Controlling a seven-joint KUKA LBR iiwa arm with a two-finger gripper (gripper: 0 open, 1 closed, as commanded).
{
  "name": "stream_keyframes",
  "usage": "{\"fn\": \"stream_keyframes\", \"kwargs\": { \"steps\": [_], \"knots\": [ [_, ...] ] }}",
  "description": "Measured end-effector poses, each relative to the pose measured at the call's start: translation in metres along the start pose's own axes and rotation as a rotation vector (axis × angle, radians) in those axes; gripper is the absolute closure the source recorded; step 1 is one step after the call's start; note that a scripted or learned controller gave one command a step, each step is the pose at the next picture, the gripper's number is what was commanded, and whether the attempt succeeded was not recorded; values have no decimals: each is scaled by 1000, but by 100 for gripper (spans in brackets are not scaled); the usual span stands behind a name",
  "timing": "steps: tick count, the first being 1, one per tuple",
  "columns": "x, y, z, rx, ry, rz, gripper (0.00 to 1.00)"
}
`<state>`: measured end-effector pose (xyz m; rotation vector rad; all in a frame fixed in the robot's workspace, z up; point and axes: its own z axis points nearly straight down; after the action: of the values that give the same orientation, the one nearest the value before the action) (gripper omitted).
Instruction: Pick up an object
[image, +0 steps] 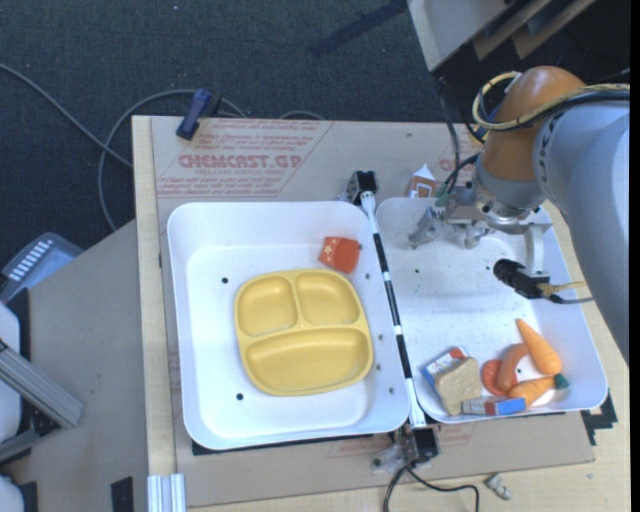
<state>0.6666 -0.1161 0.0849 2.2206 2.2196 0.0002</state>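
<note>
- End effector (455, 222): low over right bin's (440, 310) far edge; finger state cannot be told.
- Carrots (538, 345) and blocks (455, 378): clustered at that bin's near-right corner, well apart, presumably awaiting pickup.

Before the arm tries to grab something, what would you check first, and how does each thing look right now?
1. Things to pick lie in the right bin: ok, a carrot and other toy foods cluster at its near corner.
2. Gripper above that cluster: not ok, it hangs at the bin's far end.
3. Path between them free: ok, bare bin floor.
4. Fingers ready: cannot tell.
5. Target standing apart: not ok, the foods touch each other.
6. Left bin: ok, yellow tray and orange block lie apart.
</note>
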Motion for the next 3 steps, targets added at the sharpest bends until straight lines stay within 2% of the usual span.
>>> {"fn": "stream_keyframes", "kwargs": {
  "steps": [1,2,3],
  "knots": [
    [17,-18,0,3,2,-1,0],
    [-45,0,0,-1,-1,1,0],
    [-44,1,-11,-6,-2,-1,100]
  ]
}}
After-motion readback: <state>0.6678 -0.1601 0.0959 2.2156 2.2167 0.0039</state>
